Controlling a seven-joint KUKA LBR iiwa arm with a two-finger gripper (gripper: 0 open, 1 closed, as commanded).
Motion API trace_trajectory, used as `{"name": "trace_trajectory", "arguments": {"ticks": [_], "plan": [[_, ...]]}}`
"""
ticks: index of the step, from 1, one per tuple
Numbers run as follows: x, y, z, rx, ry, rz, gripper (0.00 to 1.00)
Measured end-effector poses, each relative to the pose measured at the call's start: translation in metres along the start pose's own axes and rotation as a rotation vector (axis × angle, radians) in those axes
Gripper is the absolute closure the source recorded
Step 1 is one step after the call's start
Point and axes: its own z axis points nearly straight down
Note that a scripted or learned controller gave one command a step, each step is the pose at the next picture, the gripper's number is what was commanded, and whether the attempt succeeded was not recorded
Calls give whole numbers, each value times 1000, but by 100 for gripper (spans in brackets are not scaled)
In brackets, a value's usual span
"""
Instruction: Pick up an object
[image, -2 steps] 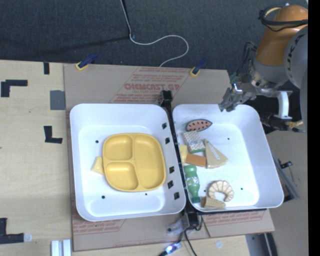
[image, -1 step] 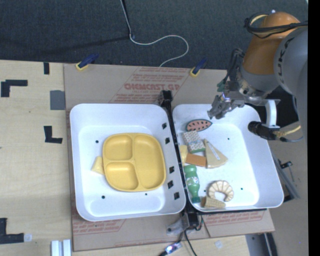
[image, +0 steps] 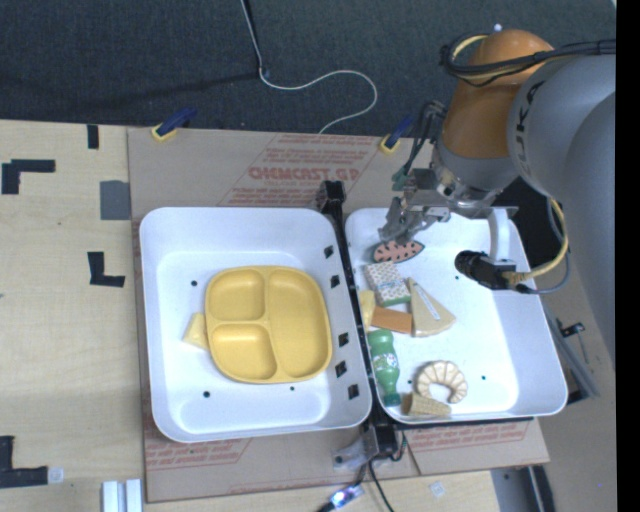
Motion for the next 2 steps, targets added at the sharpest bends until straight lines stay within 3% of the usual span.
{"name": "trace_trajectory", "arguments": {"ticks": [1, 2], "plan": [[50, -12, 7, 1, 0, 0, 100], [102, -33, -9, 0, 0, -1, 100]]}}
